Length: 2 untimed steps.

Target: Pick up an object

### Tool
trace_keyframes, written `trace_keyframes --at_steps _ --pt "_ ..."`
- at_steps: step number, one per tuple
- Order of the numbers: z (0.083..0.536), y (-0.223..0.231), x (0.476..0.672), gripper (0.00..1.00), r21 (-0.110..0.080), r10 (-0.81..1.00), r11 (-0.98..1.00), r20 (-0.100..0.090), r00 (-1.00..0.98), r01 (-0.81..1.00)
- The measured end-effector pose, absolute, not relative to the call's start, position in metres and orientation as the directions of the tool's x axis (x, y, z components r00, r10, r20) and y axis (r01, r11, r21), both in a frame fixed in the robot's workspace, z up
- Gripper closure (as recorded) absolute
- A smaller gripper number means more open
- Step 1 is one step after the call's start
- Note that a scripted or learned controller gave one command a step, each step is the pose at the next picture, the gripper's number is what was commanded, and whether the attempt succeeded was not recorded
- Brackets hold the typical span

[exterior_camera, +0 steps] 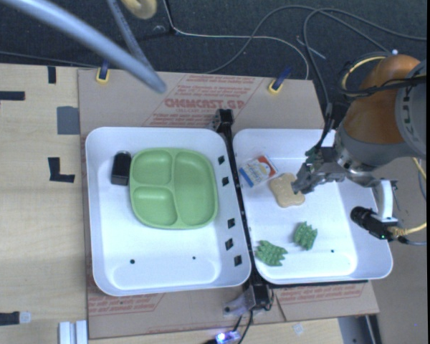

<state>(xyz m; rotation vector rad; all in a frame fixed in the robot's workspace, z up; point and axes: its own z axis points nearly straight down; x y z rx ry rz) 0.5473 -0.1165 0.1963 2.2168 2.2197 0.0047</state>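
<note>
Two shallow white bins were seen side by side on a cardboard sheet (201,95) laid over the bench. The arm (383,113) was positioned over the right edge of the right bin (344,267), its grey body and orange band covering that bin's upper right corner.

The gripper (301,185) was located low over the upper middle of the right bin, at the right edge of a tan, biscuit-like object (285,192). The fingers were dark and blurred against each other, so how far apart they stood could not be made out. Whether the tan object was touched or gripped could not be determined either.

A small packet (257,170), white with red and blue print, was found just beside the tan object, toward the divider between the bins. Its printing was too small to be read. Two green leafy pieces were observed near the bin's lower edge: one (270,252) at the lower left corner, the other (304,235) near the lower middle.

In the left bin (150,274), a green divided plate (174,188) was placed centrally, with a small black block (120,168) touching its left rim. The nature of the block could not be identified.

A blurred grey bar (79,27) crossed the upper left of the view.
</note>
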Motion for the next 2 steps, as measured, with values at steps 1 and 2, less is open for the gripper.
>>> trace_keyframes --at_steps 1,2 --pt "0.247 -0.125 0.554 1.0 0.005 1.0 0.001 -0.001 -0.001 1.0" --pt "0.261 -0.125 0.554 1.0 0.0 1.0 0.001 0.001 -0.001 1.0"
